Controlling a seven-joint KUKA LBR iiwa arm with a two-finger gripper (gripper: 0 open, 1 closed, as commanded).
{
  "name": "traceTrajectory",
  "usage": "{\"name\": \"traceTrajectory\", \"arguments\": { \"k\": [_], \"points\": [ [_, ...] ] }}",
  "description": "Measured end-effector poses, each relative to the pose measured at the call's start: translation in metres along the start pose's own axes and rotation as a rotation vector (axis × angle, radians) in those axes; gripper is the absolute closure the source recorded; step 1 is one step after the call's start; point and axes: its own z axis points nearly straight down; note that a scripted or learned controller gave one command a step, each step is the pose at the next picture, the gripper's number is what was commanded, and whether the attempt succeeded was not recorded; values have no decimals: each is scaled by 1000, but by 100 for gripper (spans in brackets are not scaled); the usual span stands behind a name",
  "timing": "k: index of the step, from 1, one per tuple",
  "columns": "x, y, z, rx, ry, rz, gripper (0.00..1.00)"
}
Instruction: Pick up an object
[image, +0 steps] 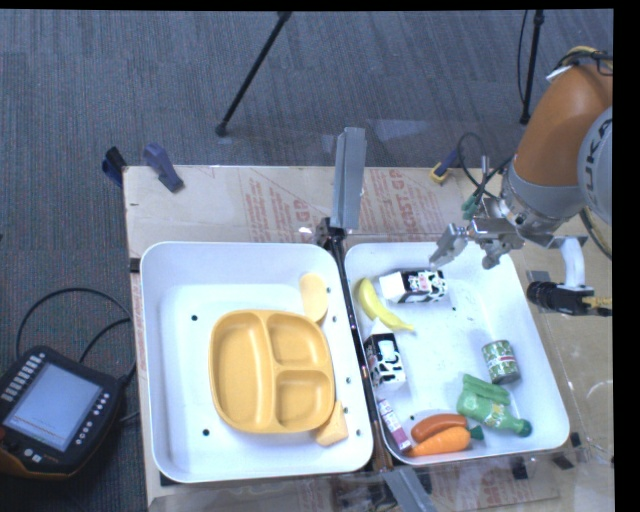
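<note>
Your gripper (467, 245) hangs spread and empty over the right bin's (545, 345) far edge; the cow carton (423, 286) lies just below it beside the banana (377, 306). It looks light and crushable, so pinch its flat sides gently

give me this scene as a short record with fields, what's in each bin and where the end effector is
left bin: yellow divided tray
right bin: banana, two cow-print cartons, green can, green bottle, carrot, hot dog
end effector: over the right bin's far edge, fingers spread, nothing between them
task state: no object picked up yet
</note>
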Motion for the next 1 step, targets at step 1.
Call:
{"name": "traceTrajectory", "arguments": {
  "k": [1],
  "points": [
    [8,8,108,-13,-1,27,0]
  ]
}}
